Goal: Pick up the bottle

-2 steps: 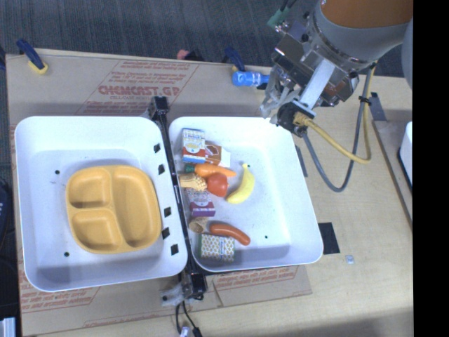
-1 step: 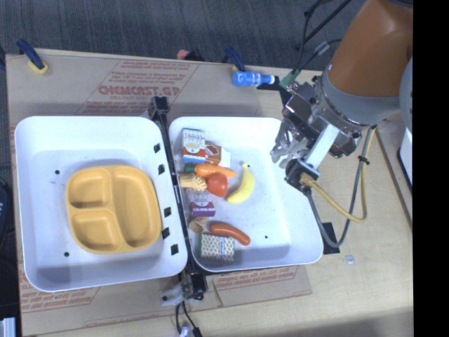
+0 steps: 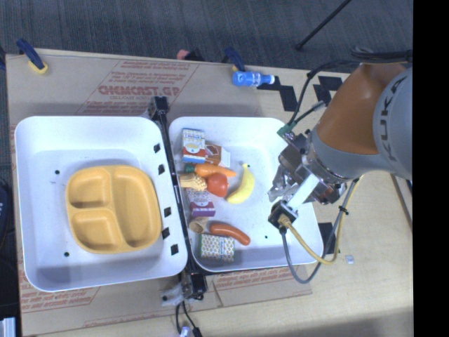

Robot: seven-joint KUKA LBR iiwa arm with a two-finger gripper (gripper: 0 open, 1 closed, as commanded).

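The gripper is held over the right bin's bare side, clear of the toy food — how far open cannot be told. The bottle, seemingly the blue one, is left lying on the bench beyond that bin's far rim.

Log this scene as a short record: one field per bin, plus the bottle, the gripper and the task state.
left bin: holds a yellow divided tray
right bin: toy food, including a banana, tomato and sausage
blue bottle: lying on the bench, outside both bins, beyond the right bin's far rim
gripper: over the right bin's right side, apart from the bottle
task state: bottle not yet picked up
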